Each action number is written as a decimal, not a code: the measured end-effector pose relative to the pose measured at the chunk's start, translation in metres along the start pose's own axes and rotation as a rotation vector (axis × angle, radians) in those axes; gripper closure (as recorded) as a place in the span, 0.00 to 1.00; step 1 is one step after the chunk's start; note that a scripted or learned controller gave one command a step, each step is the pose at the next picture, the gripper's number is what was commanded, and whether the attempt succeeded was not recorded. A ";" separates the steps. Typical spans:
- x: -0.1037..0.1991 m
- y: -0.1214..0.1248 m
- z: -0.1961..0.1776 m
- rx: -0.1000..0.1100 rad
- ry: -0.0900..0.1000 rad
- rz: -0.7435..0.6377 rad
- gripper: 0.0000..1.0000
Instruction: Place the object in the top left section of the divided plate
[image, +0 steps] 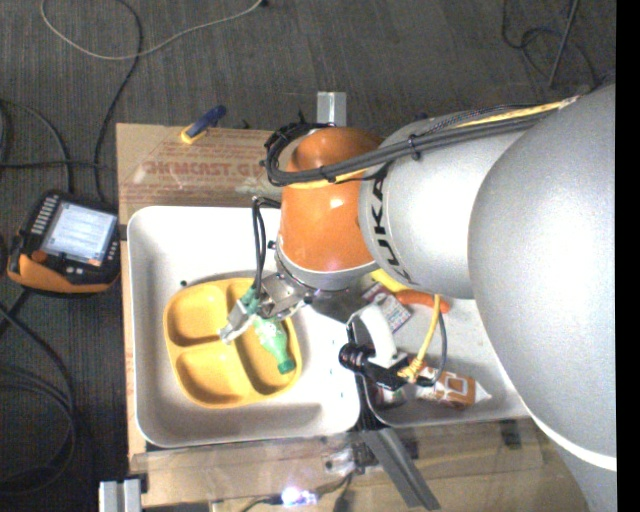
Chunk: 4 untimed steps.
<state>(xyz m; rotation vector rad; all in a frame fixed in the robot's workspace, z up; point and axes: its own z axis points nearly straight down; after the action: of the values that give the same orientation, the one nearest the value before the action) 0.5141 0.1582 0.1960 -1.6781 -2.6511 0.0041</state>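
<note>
A yellow divided plate (200, 345) lies in the left white bin (150, 260). My gripper (243, 320) hangs over the plate's upper middle, under the orange wrist band. A green bottle-like object (278, 348) slants down and right from the fingers, which are shut on its upper end. Its lower end sits over the plate's right section, near the rim. The plate's top left section (195, 308) is bare yellow, just left of the gripper. The arm hides the plate's upper right edge.
The right bin holds a small labelled box (396, 314), an orange piece (424, 298) and a brown-and-white packet (455, 386); the arm covers most of it. A blue and yellow tool (203, 122) lies on the cardboard behind the bins. A teach pendant (65, 243) rests on the floor at left.
</note>
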 end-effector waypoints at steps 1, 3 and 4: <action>0.001 0.000 -0.008 0.002 0.002 -0.001 1.00; -0.106 -0.084 0.013 -0.003 -0.002 -0.188 1.00; -0.035 -0.051 -0.034 -0.003 -0.001 -0.268 1.00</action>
<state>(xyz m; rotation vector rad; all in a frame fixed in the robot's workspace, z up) 0.4834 0.1051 0.2297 -1.3101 -2.8533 -0.0002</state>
